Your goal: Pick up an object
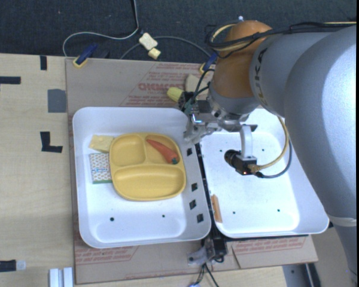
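Yellow divided plate (pixel 146 175) holding carrot (pixel 163 149), sponge (pixel 99 167) beside plate

Two white bins (pixel 134 235), one yellow divided plate (pixel 145 175), one red carrot-shaped piece (pixel 163 150), two small sponge-like pads (pixel 100 167).

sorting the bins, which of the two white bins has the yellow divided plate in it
The left bin; the yellow plate lies in it with a red carrot-like piece, while the arm hangs over the right bin.
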Controlling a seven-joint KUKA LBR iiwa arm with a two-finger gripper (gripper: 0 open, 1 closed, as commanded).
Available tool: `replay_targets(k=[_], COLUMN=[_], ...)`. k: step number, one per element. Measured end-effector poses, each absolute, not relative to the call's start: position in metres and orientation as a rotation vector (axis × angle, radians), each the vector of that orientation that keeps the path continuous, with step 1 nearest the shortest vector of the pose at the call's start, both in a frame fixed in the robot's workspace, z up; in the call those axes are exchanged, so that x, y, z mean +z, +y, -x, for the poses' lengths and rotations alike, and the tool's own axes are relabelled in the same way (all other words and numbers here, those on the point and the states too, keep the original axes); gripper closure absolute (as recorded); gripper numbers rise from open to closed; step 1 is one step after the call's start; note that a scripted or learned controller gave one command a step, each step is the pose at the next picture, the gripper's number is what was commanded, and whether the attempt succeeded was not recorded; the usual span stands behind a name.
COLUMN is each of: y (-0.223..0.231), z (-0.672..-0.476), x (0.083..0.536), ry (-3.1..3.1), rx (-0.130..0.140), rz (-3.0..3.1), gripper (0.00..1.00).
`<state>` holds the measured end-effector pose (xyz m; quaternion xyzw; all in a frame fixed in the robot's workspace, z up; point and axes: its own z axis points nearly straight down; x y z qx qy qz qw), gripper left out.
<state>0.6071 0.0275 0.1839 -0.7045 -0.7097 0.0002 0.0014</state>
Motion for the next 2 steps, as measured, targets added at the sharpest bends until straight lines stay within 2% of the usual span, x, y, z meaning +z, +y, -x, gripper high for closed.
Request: replay_targets(k=[1, 2], y=[-0.0134, -0.0113], z=[-0.5598, -0.5609], x=[0.2375, 0.2340], ry=[-2.221, -2.222], rx=[-0.002, 0.001], rz=[2.226, 2.220], gripper=[1.00, 0.00])
